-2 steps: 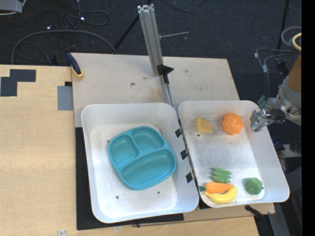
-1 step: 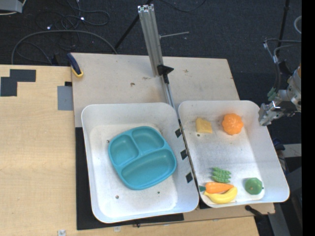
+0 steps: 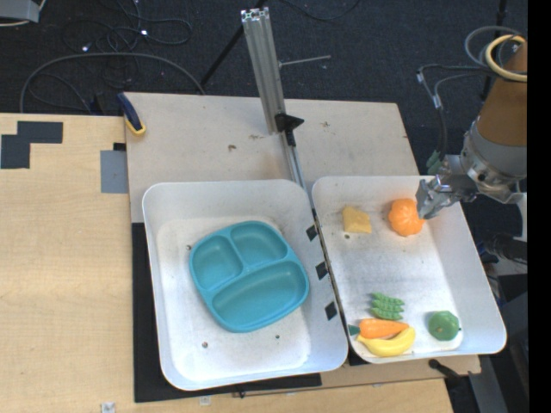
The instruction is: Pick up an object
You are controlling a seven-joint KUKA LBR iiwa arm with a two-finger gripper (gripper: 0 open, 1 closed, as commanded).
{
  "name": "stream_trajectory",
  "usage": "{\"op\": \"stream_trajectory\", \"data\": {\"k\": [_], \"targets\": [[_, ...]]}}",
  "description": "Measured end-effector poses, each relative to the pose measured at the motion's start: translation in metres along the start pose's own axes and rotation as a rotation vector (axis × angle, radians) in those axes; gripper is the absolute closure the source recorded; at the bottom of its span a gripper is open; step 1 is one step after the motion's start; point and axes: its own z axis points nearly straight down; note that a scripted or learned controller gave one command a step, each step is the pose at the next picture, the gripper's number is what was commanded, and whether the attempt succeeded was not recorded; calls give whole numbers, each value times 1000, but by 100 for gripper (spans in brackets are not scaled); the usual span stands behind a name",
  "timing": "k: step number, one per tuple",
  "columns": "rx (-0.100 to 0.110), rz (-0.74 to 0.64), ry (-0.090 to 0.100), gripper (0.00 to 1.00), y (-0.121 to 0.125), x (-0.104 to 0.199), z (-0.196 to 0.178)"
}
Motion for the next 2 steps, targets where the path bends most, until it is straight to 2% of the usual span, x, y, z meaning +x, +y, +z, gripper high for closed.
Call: {"op": "stream_trajectory", "data": {"k": [2], "targets": [[2, 1, 0, 100, 23, 114, 17]]}}
